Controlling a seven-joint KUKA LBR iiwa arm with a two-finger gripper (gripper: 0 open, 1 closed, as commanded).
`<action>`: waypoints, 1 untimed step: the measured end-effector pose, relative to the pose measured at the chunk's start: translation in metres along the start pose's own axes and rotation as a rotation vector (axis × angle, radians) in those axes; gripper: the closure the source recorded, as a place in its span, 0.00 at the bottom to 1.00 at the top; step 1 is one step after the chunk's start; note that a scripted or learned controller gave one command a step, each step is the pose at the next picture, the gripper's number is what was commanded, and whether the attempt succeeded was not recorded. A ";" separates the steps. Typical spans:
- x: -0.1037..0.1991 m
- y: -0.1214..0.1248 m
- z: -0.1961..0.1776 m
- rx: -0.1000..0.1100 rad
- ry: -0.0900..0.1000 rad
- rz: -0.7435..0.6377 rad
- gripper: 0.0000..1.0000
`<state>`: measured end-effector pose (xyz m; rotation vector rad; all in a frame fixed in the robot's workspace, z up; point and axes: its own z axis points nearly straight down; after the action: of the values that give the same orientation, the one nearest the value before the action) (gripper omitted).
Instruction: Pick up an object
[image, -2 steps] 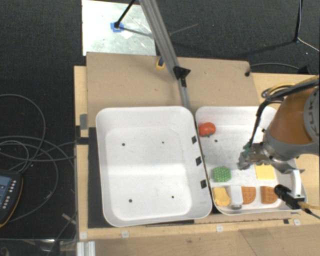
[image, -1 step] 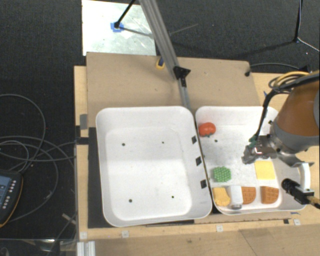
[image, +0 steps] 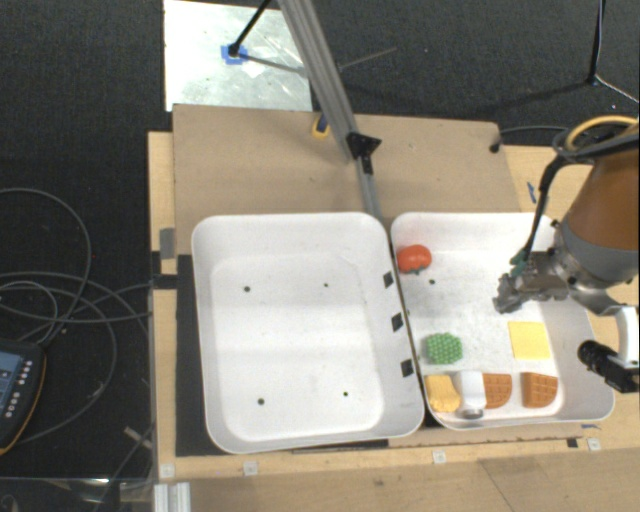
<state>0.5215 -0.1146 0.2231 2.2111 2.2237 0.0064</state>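
My gripper (image: 512, 293) hangs over the right bin (image: 470, 235), toward its right side, just above and left of a yellow square block (image: 529, 340). Nothing shows between its fingers. A red-orange round object (image: 414, 259) lies at the bin's upper left. A green bumpy ball (image: 444, 348) sits lower left. Along the front edge lie a yellow piece (image: 441, 392), a white cylinder (image: 471, 391), an orange piece (image: 497, 389) and an orange waffle-like piece (image: 539, 389).
The left bin (image: 290, 240) sits beside the right one, joined by black clips (image: 396, 322). A grey tripod pole (image: 335, 95) slants over the back of the bench. A black fitting on the arm (image: 605, 362) overhangs the right bin's right rim.
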 end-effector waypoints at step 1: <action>0.000 0.006 -0.064 -0.002 -0.001 0.000 1.00</action>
<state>0.5268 -0.1143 0.2869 2.2096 2.2222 0.0079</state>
